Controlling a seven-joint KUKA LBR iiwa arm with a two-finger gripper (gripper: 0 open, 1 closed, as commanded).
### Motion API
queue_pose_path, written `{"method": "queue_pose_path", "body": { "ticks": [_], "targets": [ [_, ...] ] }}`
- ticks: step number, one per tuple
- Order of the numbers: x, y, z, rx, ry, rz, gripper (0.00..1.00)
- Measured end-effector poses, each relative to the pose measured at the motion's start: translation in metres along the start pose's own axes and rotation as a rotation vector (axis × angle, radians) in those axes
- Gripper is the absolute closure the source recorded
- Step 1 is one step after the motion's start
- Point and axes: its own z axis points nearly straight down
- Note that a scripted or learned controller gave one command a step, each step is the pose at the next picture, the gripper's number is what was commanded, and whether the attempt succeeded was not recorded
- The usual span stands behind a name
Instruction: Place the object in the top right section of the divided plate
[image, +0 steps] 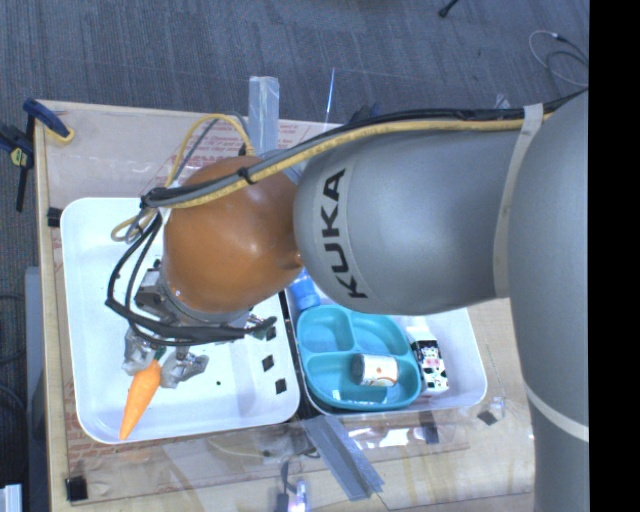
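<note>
Here the carrot (140, 398) lies slantwise in the left bin (85, 300), tip toward its near-left corner, thick end up between the gripper's (160, 365) fingers, which clasp it; the arm (400, 230) stretches over from the divided plate (330, 335).

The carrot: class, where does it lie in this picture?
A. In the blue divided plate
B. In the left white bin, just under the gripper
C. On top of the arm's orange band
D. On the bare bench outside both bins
B: the carrot lies on the floor of the left white bin, its thick end at the gripper, while the blue divided plate sits in the other bin.
</note>
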Motion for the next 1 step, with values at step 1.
{"method": "queue_pose_path", "body": {
  "ticks": [1],
  "targets": [
    [0.0017, -0.0193, 0.0614, -0.002, 0.002, 0.208, 1.0]
  ]
}}
